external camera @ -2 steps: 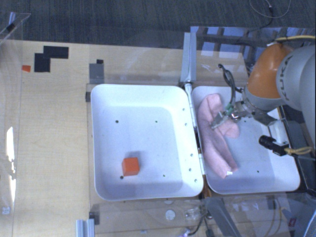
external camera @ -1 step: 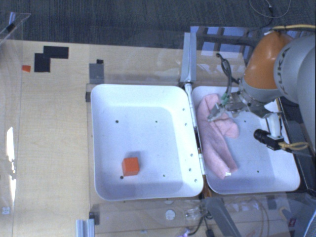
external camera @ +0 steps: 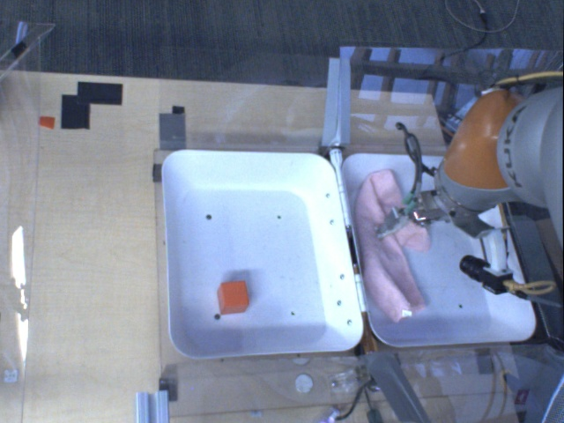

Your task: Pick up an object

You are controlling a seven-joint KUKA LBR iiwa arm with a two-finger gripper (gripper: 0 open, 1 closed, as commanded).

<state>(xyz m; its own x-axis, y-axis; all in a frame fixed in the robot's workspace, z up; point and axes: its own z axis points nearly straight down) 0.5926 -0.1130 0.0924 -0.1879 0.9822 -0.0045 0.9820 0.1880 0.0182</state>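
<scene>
A pink cloth (external camera: 381, 252) lies crumpled lengthwise along the left side of the right white bin (external camera: 476, 320). My gripper (external camera: 398, 222) is low over the cloth's upper right part and seems to touch it, with the grey arm and its orange band (external camera: 476, 152) coming in from the right. A small orange cube (external camera: 233, 297) sits on the floor of the left white bin (external camera: 264, 183), toward its front left, far from the gripper.
A metal rail (external camera: 346, 236) separates the two bins. A black fitting (external camera: 485, 271) hangs off the arm over the right bin's right side. Black patches (external camera: 88, 102) and a small orange tag (external camera: 46, 122) lie on the wooden bench at the far left.
</scene>
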